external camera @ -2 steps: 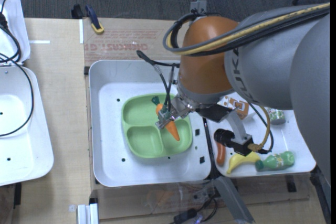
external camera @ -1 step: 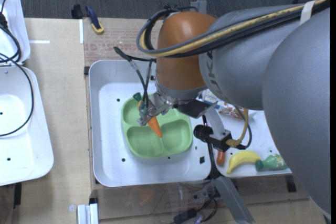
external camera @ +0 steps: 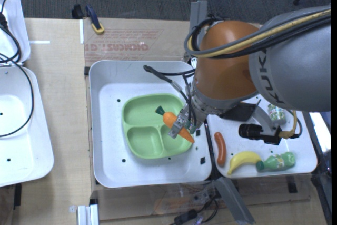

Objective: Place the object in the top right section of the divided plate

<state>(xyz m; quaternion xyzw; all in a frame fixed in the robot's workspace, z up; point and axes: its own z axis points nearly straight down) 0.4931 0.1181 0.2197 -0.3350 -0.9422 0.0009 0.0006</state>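
A green divided plate [external camera: 141, 140] lies in the left bin [external camera: 103, 129]. An orange toy carrot [external camera: 169, 119] with a green top lies slantwise over the plate's right side, at the upper right section, its tip reaching the plate's right rim. My gripper [external camera: 183, 127] comes down from the right and is shut on the carrot, whose middle sits between the grey fingers. The arm's big orange wrist hides the bin's upper right corner.
The right bin [external camera: 308, 163] holds a red sausage [external camera: 220, 148], a yellow banana [external camera: 243, 160], a green bottle [external camera: 276, 162] and a small pale can [external camera: 276, 112]. A blue-and-yellow clamp [external camera: 94, 19] lies on the bench behind. White trays with black cables stand at far left.
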